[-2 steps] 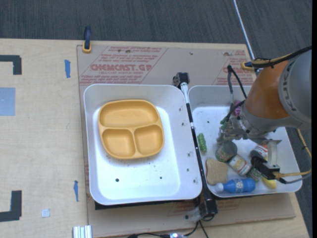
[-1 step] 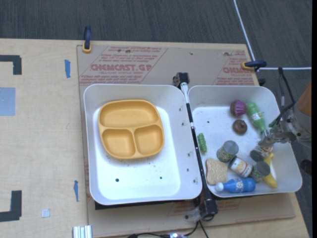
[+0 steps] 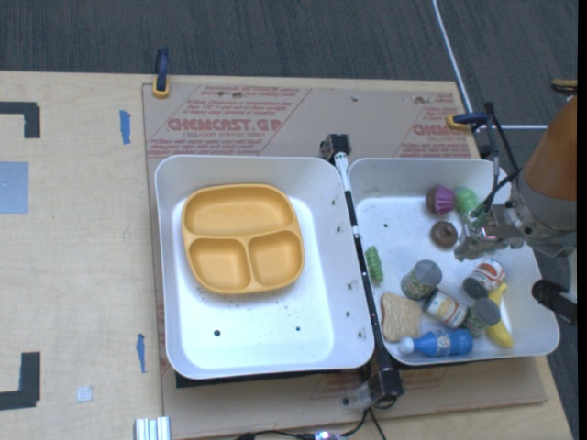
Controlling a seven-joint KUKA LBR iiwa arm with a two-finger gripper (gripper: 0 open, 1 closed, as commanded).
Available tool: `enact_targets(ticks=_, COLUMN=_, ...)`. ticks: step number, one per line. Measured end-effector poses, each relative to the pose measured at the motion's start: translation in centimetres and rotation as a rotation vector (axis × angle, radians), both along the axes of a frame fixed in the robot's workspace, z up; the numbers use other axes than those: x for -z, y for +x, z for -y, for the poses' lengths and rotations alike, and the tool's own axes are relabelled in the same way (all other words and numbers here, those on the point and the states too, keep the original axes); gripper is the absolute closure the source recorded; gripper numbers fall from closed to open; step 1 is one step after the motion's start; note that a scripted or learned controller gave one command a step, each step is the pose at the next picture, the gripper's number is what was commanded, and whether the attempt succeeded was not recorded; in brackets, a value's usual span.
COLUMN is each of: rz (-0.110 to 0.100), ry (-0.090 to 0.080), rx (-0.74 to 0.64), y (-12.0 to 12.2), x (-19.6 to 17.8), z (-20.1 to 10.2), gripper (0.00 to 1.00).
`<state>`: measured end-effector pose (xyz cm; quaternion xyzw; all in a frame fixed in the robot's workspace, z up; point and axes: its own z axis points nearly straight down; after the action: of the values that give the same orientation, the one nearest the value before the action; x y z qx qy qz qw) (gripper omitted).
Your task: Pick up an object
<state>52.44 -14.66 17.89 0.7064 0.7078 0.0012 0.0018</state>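
Materials and finishes, bench and bins

Bench [image 3: 73, 273]: pale wood, matt. Backing sheet [image 3: 275, 122]: brown cardboard, printed red, dull. Two bins [image 3: 248, 342]: white plastic, smooth, speckled with dark flecks. Divided plate [image 3: 243, 236]: yellow-orange plastic, satin. Bottle [image 3: 443, 343]: glossy blue plastic. Cans [image 3: 421, 279]: grey metal look. Pincer [image 3: 491, 234]: bare metal, shiny.

Arm [image 3: 558, 168] cut off at the right edge, gripper [image 3: 486, 236] a small tangle of metal so its fingers are hard to make out, green toy [image 3: 468, 200] partly hidden behind the gripper, can labels [image 3: 448, 309] too small to read
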Motion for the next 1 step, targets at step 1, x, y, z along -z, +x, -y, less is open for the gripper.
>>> enact_targets(ticks=1, rz=-0.002, ry=0.001, rx=0.000, y=5.51, x=-0.22, z=-5.09, gripper=1.00)
